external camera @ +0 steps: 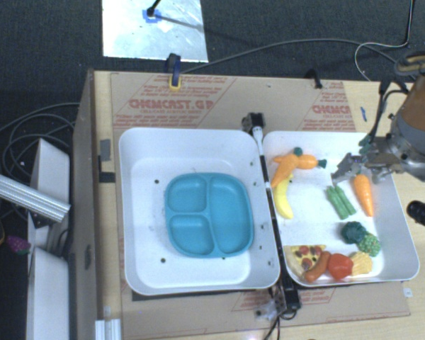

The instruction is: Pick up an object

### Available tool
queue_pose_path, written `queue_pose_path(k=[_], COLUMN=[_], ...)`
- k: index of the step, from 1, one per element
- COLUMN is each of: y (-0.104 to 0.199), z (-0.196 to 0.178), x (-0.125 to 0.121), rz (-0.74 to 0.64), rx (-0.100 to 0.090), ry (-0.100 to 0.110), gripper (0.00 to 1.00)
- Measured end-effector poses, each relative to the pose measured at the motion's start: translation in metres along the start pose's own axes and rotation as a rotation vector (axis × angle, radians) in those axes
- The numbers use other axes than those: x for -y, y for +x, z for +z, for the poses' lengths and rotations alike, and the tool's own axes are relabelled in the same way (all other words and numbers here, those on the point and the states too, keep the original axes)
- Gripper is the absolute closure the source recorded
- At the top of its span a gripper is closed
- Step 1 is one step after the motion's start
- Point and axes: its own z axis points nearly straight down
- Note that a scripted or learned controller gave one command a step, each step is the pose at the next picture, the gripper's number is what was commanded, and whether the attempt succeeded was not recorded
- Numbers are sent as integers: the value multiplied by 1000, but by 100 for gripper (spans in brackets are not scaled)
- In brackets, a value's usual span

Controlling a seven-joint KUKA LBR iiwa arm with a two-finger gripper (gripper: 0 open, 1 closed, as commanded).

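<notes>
While the arm (pixel 419 122) reaches in over the right bin's (pixel 400 211) far right edge, I see the jaws (pixel 353 167) hanging low beside the top of the carrot (pixel 363 193); I cannot tell whether they are open or closed. Nothing shows between them. Just left of the carrot lies the green bean pod (pixel 340 201). Near the bin's left wall lie a banana (pixel 282 200) and an orange toy (pixel 294 163). Broccoli (pixel 360 236) and a pizza slice (pixel 306 256) sit toward its near edge. A blue divided plate (pixel 208 214) lies in the left bin (pixel 138 154).
</notes>
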Motion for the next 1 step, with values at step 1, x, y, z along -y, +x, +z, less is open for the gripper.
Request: queue_pose_path(k=[1], y=[-22], z=[38], x=[5], rz=[2], rx=[0], ry=[1], gripper=[0])
